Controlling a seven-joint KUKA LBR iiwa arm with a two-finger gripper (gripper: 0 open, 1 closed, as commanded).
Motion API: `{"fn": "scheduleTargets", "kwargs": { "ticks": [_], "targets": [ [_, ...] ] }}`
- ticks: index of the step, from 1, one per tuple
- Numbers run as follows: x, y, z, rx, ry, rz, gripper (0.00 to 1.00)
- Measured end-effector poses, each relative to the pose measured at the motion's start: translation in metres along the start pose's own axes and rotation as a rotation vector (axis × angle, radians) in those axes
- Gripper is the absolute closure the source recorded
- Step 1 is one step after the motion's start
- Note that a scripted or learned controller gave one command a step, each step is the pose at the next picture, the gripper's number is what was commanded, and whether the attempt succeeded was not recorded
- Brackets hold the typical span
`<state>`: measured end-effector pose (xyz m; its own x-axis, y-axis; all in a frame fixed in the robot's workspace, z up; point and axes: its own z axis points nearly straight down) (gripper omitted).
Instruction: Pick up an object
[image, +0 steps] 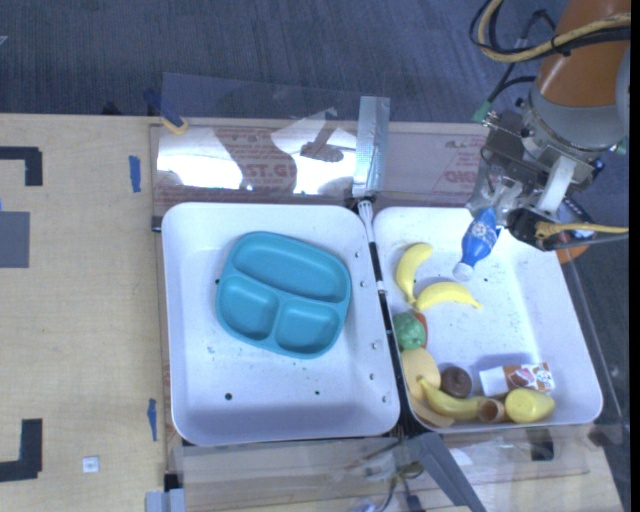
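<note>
The end effector (492, 213) pinches a small bottle (477, 241) at two o'clock in the right bin (580, 340); light, slick plastic, best gripped mid-body.

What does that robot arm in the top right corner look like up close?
The arm is a rounded grey body with a broad orange band above its wrist. Black and yellow cables loop around its top. Below sits a boxy metal-grey pincer assembly with dark fittings, and yellow and orange wires trail from its side.
</note>
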<state>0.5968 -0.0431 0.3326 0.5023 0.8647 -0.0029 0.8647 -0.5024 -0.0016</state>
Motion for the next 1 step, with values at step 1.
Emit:
{"fn": "scheduleTargets", "kwargs": {
  "ticks": [1],
  "targets": [
    [0.0275,0.0113,0.0947,0.012,-0.004,-0.194,1.00]
  ]
}}
